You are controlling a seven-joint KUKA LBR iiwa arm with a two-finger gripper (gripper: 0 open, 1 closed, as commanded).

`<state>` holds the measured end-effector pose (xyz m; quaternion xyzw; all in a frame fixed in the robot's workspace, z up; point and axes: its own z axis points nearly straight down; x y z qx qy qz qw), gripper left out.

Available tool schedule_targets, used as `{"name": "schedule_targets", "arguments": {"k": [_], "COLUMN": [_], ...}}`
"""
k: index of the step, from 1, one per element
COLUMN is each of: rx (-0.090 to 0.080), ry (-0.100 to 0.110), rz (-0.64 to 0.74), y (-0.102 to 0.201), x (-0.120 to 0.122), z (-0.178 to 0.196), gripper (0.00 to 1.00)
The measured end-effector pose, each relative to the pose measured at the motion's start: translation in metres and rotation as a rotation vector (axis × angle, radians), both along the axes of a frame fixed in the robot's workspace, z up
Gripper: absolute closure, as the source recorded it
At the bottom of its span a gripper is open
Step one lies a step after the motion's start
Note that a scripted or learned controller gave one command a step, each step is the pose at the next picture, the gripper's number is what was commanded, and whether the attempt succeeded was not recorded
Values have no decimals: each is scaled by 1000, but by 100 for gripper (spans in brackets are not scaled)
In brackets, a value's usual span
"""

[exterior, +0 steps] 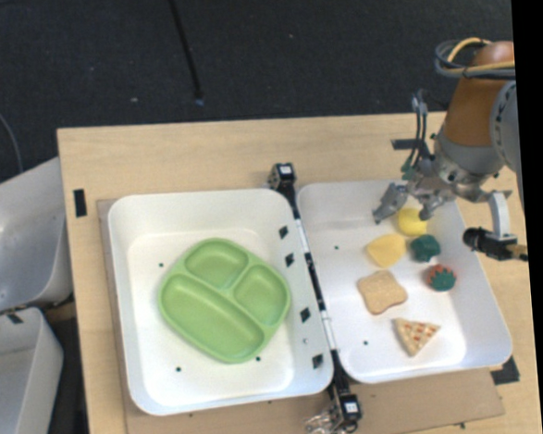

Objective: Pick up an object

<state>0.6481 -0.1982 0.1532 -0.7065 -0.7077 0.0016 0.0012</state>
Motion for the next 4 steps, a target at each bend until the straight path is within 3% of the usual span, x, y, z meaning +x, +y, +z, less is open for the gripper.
{"name": "schedule_targets", "arguments": {"k": [1,2,4], "rx": [3,0,-2], "ry": [-6,-10,-11], "rz": [3,2,2], "y": [2,-1,-6], "x": [1,2,5], "z": [-36,-25,74], "gripper": [0,100,100]}}
